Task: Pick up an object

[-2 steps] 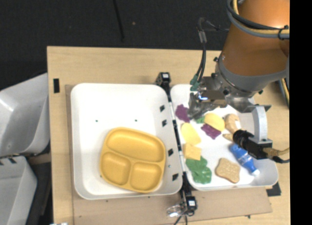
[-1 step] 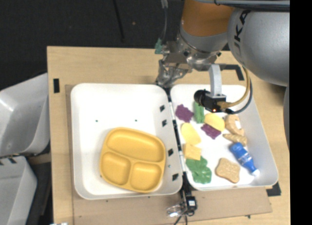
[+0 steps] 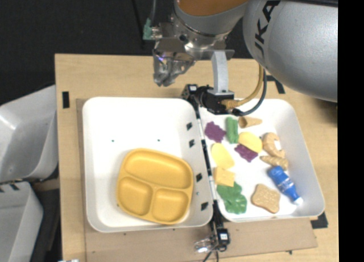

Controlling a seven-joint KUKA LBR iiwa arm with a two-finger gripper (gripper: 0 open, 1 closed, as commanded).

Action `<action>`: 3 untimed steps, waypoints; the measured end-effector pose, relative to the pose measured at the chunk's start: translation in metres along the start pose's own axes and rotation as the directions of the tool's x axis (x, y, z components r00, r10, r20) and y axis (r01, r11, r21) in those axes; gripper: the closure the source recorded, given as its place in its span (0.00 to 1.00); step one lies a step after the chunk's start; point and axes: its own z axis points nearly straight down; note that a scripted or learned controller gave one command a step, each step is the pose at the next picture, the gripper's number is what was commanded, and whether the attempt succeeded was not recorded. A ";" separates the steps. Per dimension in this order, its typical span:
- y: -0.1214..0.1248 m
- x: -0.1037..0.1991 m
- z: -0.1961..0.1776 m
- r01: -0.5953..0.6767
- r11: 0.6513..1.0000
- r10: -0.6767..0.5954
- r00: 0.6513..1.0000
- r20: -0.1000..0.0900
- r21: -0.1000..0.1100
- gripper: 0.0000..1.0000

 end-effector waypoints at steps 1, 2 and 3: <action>-0.061 -0.029 0.047 -0.014 1.000 0.014 1.000 0.008 0.016 1.00; -0.109 0.016 0.213 -0.006 1.000 0.006 1.000 0.010 0.028 1.00; -0.092 0.049 -0.098 -0.006 1.000 0.006 1.000 -0.004 -0.010 1.00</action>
